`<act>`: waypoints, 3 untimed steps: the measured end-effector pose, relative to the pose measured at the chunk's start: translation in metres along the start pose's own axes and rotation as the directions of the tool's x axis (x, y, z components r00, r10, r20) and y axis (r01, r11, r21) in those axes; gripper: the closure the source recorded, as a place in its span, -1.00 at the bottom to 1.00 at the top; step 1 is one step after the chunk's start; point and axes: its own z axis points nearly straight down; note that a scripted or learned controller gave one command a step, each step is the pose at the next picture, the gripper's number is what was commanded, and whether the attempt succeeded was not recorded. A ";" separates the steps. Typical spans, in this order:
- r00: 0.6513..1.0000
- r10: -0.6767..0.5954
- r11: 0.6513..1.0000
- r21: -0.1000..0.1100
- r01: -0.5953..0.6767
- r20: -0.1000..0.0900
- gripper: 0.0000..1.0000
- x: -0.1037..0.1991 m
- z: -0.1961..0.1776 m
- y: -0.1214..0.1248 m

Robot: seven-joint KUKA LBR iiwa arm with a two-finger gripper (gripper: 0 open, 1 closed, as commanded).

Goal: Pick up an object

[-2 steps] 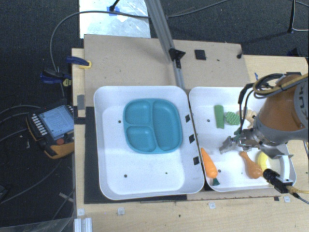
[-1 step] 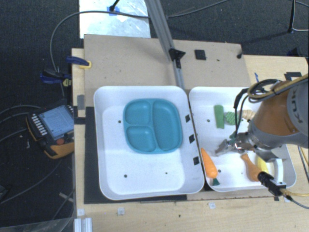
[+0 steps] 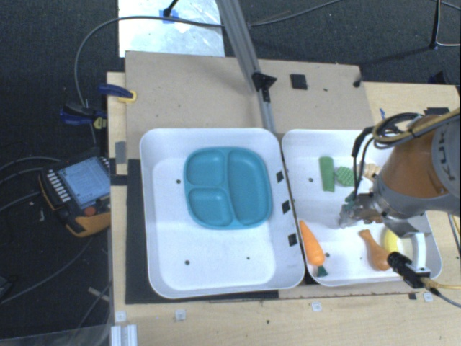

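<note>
Desk [image 3: 216, 85] bearing two bins; right bin [image 3: 302, 157] holds arm, carrot [image 3: 311, 242] by its near-left corner, and gripper [image 3: 353, 213], state indeterminable, poised mid-bin. Risk: descending between objects, it likely grasps nothing.

Dark carpeted floor [image 3: 50, 20] all around, tan board bench top [image 3: 202, 92] at centre, bright reflective sheet [image 3: 169, 20] at 12 o'clock, grey pole [image 3: 241, 38] slanting across it, handheld pendant [image 3: 79, 193] with cables at 9 o'clock, clamps [image 3: 94, 103] at 10 o'clock
</note>
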 end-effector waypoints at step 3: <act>1.000 -0.005 1.000 0.006 0.005 -0.001 1.00 0.009 -0.133 0.002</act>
